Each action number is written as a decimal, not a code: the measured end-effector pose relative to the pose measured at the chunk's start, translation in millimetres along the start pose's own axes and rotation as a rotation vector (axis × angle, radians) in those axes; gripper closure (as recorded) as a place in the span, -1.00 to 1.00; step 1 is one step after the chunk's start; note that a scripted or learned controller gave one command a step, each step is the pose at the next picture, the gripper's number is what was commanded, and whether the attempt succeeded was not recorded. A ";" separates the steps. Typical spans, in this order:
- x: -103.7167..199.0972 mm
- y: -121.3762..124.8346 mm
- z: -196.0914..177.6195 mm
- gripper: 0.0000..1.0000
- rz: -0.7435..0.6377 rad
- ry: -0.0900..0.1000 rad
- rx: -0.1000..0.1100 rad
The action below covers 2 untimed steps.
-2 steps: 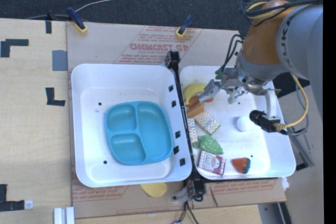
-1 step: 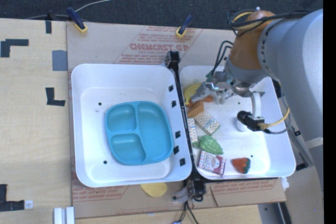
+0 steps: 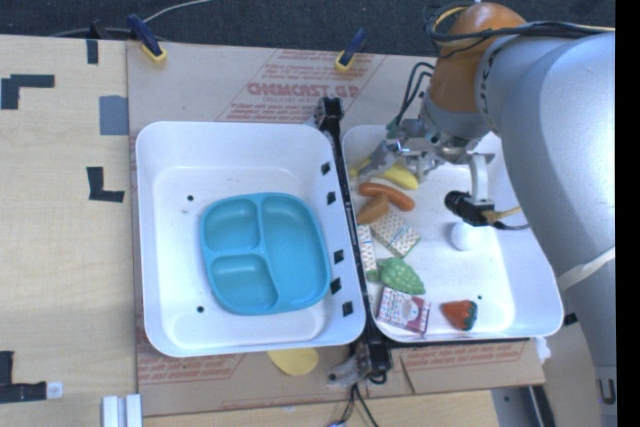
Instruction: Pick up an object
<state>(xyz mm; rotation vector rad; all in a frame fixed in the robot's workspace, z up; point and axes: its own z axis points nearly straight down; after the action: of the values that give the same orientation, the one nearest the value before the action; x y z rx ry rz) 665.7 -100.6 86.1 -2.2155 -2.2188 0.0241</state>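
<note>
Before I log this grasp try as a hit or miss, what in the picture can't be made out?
- Gripper: its fingers are too small and cluttered to read as open or shut; the wrist overhangs them.
- Right bin: its far right side lies under the arm.
- Yellow object: partly tucked under the left bin's near rim.

Both bins (image 3: pixel 160 215) are white; the left one holds a light blue divided plate (image 3: pixel 265 252). The right one holds an orange sausage (image 3: pixel 386 195), a yellow banana (image 3: pixel 402 178), a green leaf (image 3: pixel 402 275), a red strawberry (image 3: pixel 460 313), a checkered packet (image 3: pixel 396 237) and a white ball (image 3: pixel 460 236). The arm (image 3: pixel 550 125) is grey with an orange band (image 3: pixel 465 65).
</note>
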 end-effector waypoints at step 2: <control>-7.2 -1.9 1.1 -1.00 -0.001 0.004 0.000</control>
<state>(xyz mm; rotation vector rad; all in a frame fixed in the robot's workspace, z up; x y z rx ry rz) 663.8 -107.8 85.1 -2.2126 -2.2181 0.0192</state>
